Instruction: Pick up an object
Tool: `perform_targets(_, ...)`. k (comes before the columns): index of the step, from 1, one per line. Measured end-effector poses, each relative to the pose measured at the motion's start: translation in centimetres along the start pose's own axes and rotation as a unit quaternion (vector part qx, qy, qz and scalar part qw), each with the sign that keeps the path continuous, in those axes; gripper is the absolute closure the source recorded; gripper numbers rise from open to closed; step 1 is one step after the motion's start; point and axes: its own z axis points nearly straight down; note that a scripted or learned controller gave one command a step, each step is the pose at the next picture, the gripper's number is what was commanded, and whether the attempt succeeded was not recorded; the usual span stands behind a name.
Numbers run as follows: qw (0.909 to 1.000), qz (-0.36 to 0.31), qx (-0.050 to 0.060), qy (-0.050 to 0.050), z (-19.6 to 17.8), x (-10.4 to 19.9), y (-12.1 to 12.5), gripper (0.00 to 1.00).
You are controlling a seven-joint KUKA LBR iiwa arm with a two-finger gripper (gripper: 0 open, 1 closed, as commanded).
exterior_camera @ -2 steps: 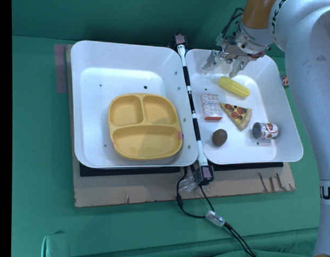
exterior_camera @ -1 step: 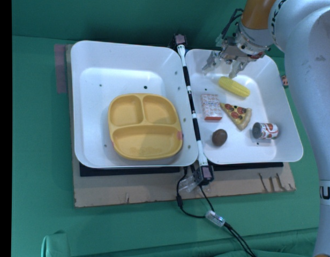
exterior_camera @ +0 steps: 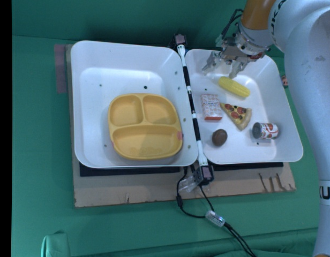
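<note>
My gripper [exterior_camera: 221, 67] hangs over the far part of the right bin [exterior_camera: 283, 111], its fingers spread open with nothing between them. Just in front of it and slightly to the right lies a yellow corn cob [exterior_camera: 234, 87]. Nearer the camera lie a red and white carton [exterior_camera: 210, 107], a pizza slice [exterior_camera: 237, 114], a brown round object [exterior_camera: 219, 137] and a small can [exterior_camera: 265, 130] on its side.
The left bin [exterior_camera: 90, 74] holds a yellow divided plate [exterior_camera: 145, 126]. A black and white divider [exterior_camera: 189, 100] runs between the bins. Cables [exterior_camera: 208, 208] trail off the cardboard base at the front. The grey arm [exterior_camera: 309, 79] comes down along the right side.
</note>
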Motion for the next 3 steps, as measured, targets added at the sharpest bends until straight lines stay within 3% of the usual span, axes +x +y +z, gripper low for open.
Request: perform_targets(3, 1.0000, 0.000, 0.000, 0.000, 0.12, 0.01, -0.04, 0.00)
